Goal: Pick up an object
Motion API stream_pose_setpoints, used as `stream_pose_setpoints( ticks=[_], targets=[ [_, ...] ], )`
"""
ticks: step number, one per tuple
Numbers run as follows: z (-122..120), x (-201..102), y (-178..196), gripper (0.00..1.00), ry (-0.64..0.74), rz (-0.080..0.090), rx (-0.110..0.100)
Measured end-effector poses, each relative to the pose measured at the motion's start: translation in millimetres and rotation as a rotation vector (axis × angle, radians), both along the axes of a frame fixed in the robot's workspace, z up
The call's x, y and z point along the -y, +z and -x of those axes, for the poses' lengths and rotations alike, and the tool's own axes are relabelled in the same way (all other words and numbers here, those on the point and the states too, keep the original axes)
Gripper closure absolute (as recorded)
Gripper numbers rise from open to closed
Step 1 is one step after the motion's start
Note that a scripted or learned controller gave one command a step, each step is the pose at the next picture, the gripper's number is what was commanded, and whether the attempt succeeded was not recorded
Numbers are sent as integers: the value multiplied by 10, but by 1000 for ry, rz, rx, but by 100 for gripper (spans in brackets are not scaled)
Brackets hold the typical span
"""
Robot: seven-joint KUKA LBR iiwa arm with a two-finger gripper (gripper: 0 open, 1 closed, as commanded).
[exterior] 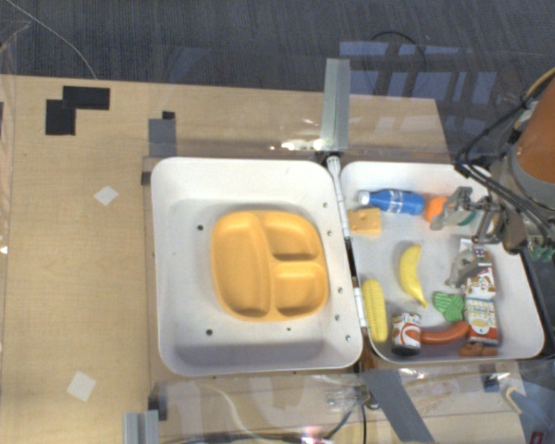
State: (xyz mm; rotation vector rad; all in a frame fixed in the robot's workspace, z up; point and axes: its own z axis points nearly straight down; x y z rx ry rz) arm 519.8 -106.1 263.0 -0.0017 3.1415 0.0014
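Orange banding marks the arm (548, 128) where it leans in from the right, its wrist bent down over the right bin (536, 326). The hand (466, 239) hangs low above that bin's right half, a tangle of metal and cables, and I cannot tell how it is set or whether it has hold of anything.

Taking the banana (411, 272) as the mark: this smooth, curved yellow fruit lies near the middle of the right bin. Beyond it, toward the far wall, lies a glossy blue bottle (395, 201) with a white cap end, on its side, and a small orange-yellow block (366, 221) sits just left of that. Left of the banana and nearer me rests a knobbly yellow corn cob (375, 308). Nearer still lies a small printed can (406, 331) touching a long red sausage-shaped piece (444, 333), with a green scrap (450, 304) above it. To the banana's right stands a printed carton (481, 311), just below the hand.

The left bin (180, 248) holds a moulded yellow-orange divided tray (268, 265) with rounded corners. Both bins sit on the pale wooden bench (65, 248).
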Motion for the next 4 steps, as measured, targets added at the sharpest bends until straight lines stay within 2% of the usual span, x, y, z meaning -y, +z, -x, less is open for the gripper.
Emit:
stream_pose_setpoints(
  ticks=[1,2,3,4],
  targets=[
    [-20,-9,85,100,4,0,1],
    [-19,-12,82,0,5,-1,1],
    [-118,312,-1282,0,-237,-1,-10],
    [-1,484,-1386,0,-280,0,-2]
  ],
)
